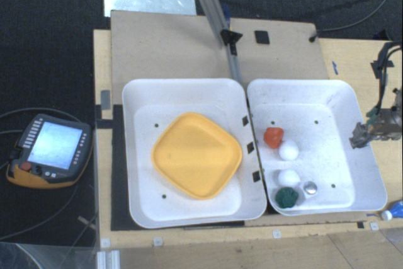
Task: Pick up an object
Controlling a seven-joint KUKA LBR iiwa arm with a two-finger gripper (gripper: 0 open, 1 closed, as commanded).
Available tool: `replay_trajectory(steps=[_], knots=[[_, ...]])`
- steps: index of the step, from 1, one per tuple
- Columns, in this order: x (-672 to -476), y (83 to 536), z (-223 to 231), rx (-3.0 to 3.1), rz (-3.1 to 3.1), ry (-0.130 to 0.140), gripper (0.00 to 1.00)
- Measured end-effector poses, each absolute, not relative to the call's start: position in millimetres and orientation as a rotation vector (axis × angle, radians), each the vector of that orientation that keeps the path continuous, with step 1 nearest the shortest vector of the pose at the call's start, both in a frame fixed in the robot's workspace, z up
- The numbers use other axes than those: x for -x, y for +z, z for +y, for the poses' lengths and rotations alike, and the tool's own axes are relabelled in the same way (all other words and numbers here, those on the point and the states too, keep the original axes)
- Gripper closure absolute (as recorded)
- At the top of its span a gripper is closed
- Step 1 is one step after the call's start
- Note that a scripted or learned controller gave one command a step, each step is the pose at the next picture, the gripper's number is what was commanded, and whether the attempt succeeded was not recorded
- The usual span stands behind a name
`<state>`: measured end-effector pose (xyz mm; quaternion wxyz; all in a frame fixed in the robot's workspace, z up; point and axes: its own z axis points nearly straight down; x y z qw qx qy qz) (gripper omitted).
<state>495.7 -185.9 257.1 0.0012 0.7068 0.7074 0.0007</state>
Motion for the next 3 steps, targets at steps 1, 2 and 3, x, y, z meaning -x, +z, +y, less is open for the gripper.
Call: replay_trajectory(steps=[1, 2, 3], knots=[[-497.5, 246.2, -138.2, -2.217, 2.227, 0.001, 1.0], [-505.0, 234.3, -83.2, -2.216, 2.228, 0.002, 1.0], [-514.3, 241.5, -25.0, -2.216, 2.226, 0.001, 1.0]])
